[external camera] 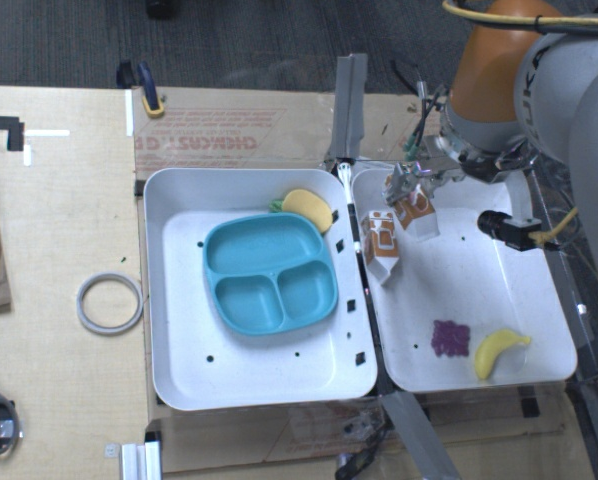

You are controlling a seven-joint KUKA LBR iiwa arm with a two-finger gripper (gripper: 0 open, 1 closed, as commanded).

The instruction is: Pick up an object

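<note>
The gripper (411, 181) hangs low over the far left corner of the right bin (539, 363), under the orange band of the arm (539, 58). Whether it is open or closed cannot be told from this angle. Directly beneath and touching it, or nearly so, sits a small brown-and-white carton (416, 209), tilted. Just below and to the left of the gripper a second brown-and-white carton (382, 236) leans against the bin's left wall. Well toward the near side from the gripper lie a purple grape bunch (451, 338) and, just right of it, a yellow banana (499, 351). To the gripper's left, across the divider, the left bin (179, 368) holds a blue divided plate (270, 272) with a yellow lemon-like fruit (309, 208) at its far edge. Far to the left, on the bench (49, 228), rests a grey ring (109, 302)
</note>
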